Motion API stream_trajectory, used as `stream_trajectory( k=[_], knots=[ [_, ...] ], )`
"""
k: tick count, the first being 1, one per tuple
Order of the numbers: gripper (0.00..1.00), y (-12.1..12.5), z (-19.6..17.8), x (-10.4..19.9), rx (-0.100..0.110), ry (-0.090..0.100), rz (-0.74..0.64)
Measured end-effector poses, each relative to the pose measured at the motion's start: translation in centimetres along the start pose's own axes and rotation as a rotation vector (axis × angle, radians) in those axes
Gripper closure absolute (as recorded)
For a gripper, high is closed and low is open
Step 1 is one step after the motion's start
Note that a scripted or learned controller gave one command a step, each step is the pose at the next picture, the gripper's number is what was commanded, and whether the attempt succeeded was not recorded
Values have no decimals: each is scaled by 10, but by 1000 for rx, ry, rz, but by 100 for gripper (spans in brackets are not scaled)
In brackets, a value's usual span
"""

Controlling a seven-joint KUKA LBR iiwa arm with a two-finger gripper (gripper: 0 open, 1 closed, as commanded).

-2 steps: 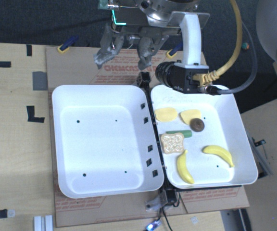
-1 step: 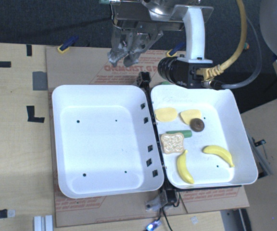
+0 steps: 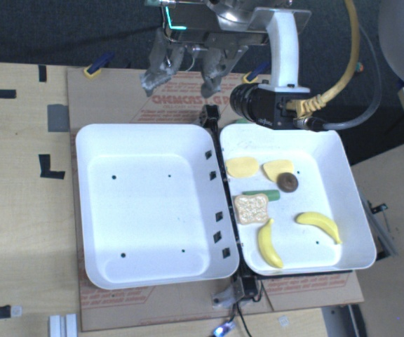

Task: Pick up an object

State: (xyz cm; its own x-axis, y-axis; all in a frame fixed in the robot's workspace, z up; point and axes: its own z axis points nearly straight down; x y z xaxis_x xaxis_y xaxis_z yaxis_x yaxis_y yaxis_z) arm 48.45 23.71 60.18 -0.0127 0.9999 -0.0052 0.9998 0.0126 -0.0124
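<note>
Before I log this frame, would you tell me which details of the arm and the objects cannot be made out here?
- Arm: its upper part is cut off by the camera view's top edge.
- Green object: partly covered by the waffle-like piece, so its shape is unclear.
- Small brown round object: too small to identify.
- Print on the cardboard: partly hidden by the gripper and blurred.
</note>
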Motion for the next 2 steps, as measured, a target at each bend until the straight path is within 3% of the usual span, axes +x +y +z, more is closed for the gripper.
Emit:
stream_trajectory(
  k=[1,2],
  knots=[
    [100,0,-10,0,0,-1,-1],
    [0,0,-10,0,1,-1,-1]
  ],
)
